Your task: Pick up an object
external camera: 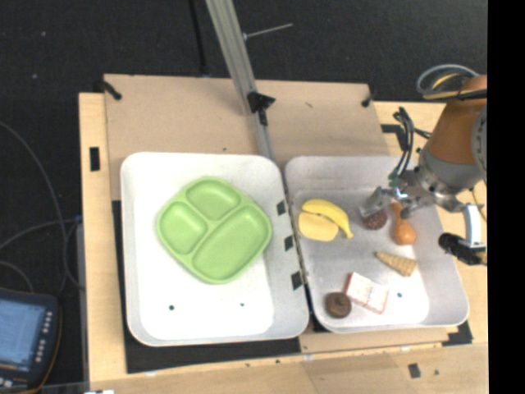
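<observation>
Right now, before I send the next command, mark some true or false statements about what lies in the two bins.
1. The green divided plate lies in the left white bin. True.
2. The yellow banana lies on that plate. False: it lies in the right white bin.
3. The gripper is over the right bin, near the small dark round object. True.
4. The brown cone stands upright. False: it lies on its side.

The grey, rounded metal arm (454,167) is wearing a broad orange band above its wrist, with thin dark cables seemingly looping beside it, edges showing blurred.
</observation>
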